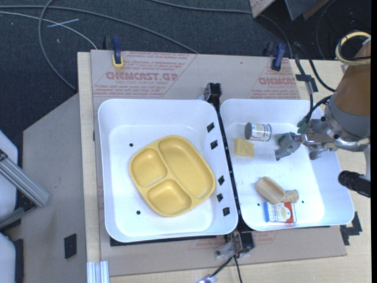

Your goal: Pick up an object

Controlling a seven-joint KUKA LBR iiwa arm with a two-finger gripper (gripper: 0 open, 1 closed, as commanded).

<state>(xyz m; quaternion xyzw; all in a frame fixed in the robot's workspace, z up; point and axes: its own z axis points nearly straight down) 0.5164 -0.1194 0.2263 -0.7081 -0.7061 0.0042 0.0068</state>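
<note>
The claw (287,146) hangs over the right bin (330,214); I cannot tell its opening. Just left of it lie a small can (258,131) and a yellow sponge (244,148); nearer, a bread roll (270,188) touches a small box (278,213). A yellow plate (171,174) sits in the left bin (112,175).

Two blue clamps (117,50) were seen at the table's (88,158) far edge; cables (59,22) were laid beyond it.

Setting was a robotics lab: two shallow white bins (112,158) clamped on a protective-film-covered board (147,72), loose grey cables (59,22) across dark carpet (35,58).
</note>
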